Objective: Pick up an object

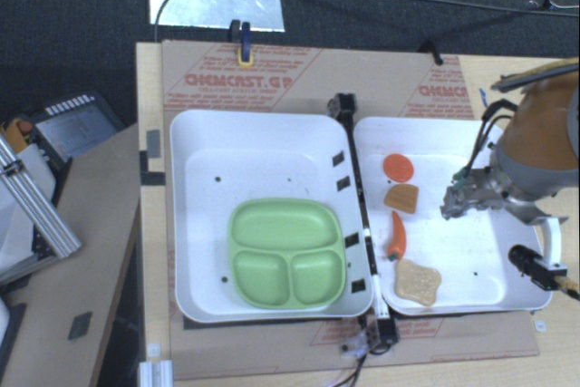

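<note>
The bench carries two shallow white bins side by side, the left bin (195,195) and the right bin (453,281), meeting along a dark central divider. In the left bin a green compartment tray (285,251) sits toward six o'clock of the bin floor, flat, with one long section on its far side and two smaller sections on its near side. The right bin holds four items ranged in a rough line close to the divider: a round orange-red piece (398,167) at about eleven o'clock of the bin, a tan block (401,198) just at its six o'clock, a slim orange carrot-shaped item (397,236) further toward six o'clock and lying nearly upright in the view, and a pale bread-like slice (417,283) near the bin's seven o'clock corner. The arm enters from three o'clock, its orange band visible above the wrist. The gripper (458,199) hangs over the right bin's middle, at three o'clock of the tan block and apart from it. Its tip appears dark and blurred, so whether the fingers stand wide or narrow cannot be told. No item is seen between them; all four lie on the bin floor.
</note>
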Robot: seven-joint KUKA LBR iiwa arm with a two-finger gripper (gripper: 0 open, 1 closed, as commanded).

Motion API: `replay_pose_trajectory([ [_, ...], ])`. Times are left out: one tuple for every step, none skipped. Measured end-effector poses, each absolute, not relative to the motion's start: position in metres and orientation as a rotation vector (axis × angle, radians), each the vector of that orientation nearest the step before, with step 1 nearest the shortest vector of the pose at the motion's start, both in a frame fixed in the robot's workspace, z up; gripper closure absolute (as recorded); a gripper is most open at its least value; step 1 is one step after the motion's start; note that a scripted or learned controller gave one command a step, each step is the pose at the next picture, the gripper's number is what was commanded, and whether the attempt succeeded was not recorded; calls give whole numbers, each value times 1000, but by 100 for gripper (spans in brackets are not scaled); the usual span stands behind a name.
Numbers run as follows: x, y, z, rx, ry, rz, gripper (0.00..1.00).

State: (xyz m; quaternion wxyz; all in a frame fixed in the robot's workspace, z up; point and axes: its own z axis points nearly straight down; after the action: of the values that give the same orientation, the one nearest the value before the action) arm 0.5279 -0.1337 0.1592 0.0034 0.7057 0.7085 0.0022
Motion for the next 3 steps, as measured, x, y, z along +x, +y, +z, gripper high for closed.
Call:
replay_pose_trajectory([
  [529, -123, 215, 2211, 2223, 7, 100],
  [521, -122, 268, 2211, 2222, 7, 100],
  [530, -61, 262, 2209, 2232, 5, 100],
])
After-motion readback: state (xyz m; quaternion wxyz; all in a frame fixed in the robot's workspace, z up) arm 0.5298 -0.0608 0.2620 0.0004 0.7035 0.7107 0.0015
